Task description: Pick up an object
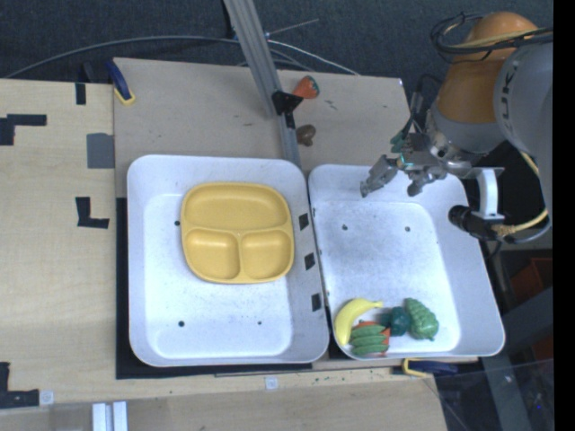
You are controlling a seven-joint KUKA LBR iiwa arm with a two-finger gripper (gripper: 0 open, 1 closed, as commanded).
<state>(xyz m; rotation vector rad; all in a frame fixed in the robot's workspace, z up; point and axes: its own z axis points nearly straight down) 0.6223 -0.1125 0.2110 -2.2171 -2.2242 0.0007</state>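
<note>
In the right bin point(395, 241) several small toy foods lie bunched at the near edge: a yellow banana point(352, 315), a red and green piece point(368, 338), a dark teal piece point(397, 321) and a green leafy piece point(421, 320). My gripper point(395, 180) hangs over the far edge of that bin, well away from the toys. Its two fingers are spread apart with nothing between them.
The left bin point(153, 268) holds a yellow divided plate point(238, 232). A grey pole point(256, 43) slants up from between the bins at the back. A small orange item point(307, 86) and a brown one point(306, 135) lie on the bench behind the bins.
</note>
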